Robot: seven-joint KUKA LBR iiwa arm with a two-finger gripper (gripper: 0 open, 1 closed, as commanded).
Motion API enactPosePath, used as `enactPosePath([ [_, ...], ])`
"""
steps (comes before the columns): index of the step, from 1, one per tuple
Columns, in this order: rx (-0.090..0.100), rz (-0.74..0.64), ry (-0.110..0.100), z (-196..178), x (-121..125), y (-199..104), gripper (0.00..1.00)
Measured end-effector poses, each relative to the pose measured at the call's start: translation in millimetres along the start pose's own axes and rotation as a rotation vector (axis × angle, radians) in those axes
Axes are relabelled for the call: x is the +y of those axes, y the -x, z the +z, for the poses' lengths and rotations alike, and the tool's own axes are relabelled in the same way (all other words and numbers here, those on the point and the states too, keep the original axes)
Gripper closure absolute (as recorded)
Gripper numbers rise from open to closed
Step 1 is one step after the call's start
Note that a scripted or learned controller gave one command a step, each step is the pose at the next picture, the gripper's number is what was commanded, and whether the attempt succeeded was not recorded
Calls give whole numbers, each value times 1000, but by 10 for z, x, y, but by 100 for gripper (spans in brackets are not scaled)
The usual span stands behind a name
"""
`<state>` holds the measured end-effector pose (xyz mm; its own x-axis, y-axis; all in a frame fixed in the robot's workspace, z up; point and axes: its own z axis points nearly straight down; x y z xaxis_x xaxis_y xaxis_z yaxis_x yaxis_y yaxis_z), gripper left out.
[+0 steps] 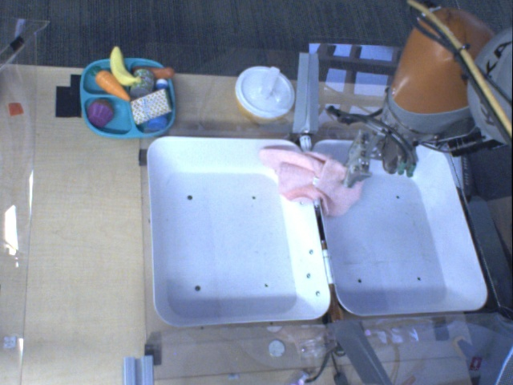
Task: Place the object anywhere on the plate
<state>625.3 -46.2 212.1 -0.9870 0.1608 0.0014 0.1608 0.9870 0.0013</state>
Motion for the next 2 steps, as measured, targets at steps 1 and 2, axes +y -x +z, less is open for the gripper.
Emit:
enactPosePath([
  [1, 0, -163, 0, -15, 453, -313, 100],
  [2, 0, -166, 1, 21, 887, -430, 100],
])
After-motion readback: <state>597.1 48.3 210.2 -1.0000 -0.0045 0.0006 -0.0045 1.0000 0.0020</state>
